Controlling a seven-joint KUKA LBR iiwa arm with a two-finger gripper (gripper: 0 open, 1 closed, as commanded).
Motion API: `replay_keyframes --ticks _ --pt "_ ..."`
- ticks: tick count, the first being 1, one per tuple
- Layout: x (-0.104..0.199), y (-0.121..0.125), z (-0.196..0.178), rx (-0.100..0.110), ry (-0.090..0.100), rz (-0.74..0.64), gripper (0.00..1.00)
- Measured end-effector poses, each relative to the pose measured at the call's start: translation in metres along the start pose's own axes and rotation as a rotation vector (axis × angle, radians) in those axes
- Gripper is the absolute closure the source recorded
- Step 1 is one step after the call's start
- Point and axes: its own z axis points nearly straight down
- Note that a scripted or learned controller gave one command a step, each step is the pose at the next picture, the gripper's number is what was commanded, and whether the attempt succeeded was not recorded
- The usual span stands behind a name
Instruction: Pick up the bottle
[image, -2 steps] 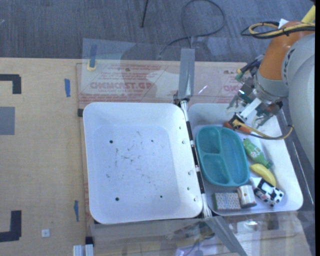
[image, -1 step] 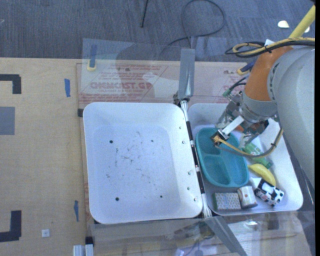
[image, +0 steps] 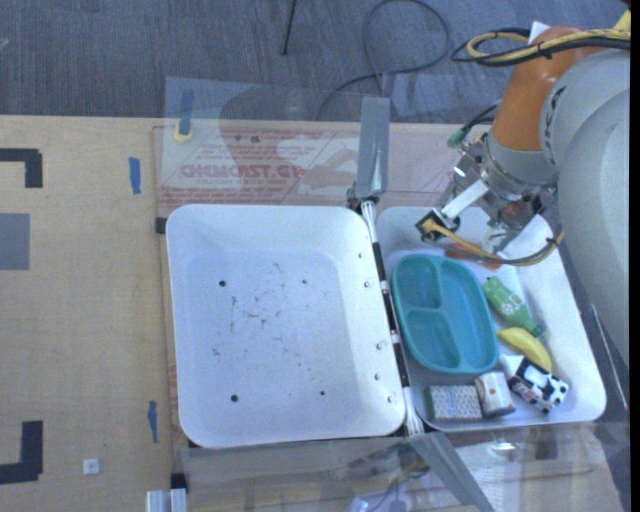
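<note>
Nearest my lens is the grey arm (image: 600, 150), which bulks across the right side and reaches in high over the right bin (image: 560, 310). Its gripper (image: 495, 225) hangs over that bin's far end, and from this slant I cannot tell whether it is spread or closed. I see nothing caught in it.

The bottle (image: 512, 303), green, lies on its side in the narrow strip between the blue tray (image: 445, 315) and the bin's right wall. It is near the gripper but on the near side of it and apart from it. I judge it ended up there because the tray takes most of the floor and pushes the small things to the margins. The banana (image: 527, 347) lies just beside the bottle's near end. A black-and-white toy (image: 540, 387), a small box (image: 492, 392) and a speckled pad (image: 453, 402) fill the near edge.

An orange stick (image: 468, 246) lies right below the gripper, which worries me, since a straight drop would land on it and not on the bottle. I would want the wrist brought nearer and lined up across the bottle's width.
</note>
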Motion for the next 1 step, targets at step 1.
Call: replay_keyframes --ticks 1 --pt "-0.0252 0.0032 0.052 0.002 -0.002 0.033 0.0"
